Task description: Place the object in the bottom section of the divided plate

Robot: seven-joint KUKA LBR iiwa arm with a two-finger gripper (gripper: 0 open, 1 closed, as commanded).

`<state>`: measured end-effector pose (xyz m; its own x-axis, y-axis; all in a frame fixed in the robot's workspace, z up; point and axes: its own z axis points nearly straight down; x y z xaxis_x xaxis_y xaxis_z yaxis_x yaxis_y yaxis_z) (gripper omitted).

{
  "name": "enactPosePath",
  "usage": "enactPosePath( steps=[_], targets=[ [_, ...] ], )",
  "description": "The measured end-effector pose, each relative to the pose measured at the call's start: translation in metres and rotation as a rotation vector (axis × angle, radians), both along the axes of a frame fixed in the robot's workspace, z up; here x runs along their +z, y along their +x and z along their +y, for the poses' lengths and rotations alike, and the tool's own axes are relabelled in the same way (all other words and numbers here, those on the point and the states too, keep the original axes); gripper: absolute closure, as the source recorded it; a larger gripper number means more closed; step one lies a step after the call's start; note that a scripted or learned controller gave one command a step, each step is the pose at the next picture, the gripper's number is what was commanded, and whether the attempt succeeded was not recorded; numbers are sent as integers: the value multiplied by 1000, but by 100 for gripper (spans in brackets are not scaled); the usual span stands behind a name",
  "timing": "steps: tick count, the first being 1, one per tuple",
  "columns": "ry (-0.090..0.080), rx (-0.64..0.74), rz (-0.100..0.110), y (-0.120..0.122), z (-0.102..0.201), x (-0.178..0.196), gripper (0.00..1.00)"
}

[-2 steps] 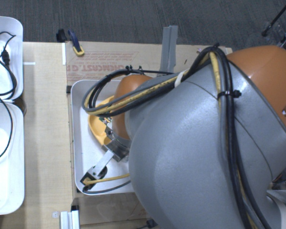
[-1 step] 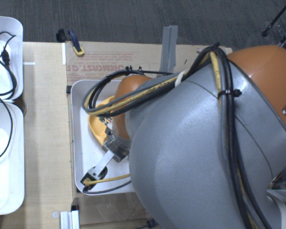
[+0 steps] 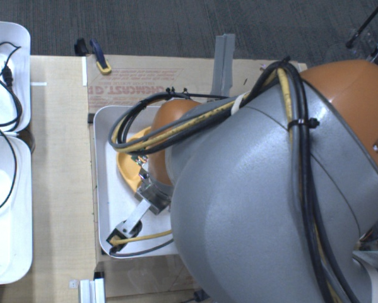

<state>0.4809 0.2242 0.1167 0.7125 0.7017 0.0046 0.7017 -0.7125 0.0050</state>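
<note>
A yellow divided plate (image 3: 127, 164) lies in the white bin (image 3: 102, 188) at the middle of the bench. Just its left rim shows, because the big grey arm (image 3: 264, 201) with its orange band (image 3: 176, 115) covers the rest. My gripper (image 3: 142, 170) hangs low over the plate's left part, mostly hidden under the wrist. No object to be placed can be made out, and the plate's sections are hidden.
A second white bin (image 3: 5, 232) at the far left has black cables (image 3: 5, 100) draped over it. A blue and yellow clamp (image 3: 99, 55) and a grey post (image 3: 223, 62) stand at the back edge by a cardboard sheet (image 3: 144, 84).
</note>
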Motion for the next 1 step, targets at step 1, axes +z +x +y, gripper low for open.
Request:
enactPosePath(
  steps=[1],
  targets=[
    [0, 0, 0, 0, 0, 0, 0]
  ],
)
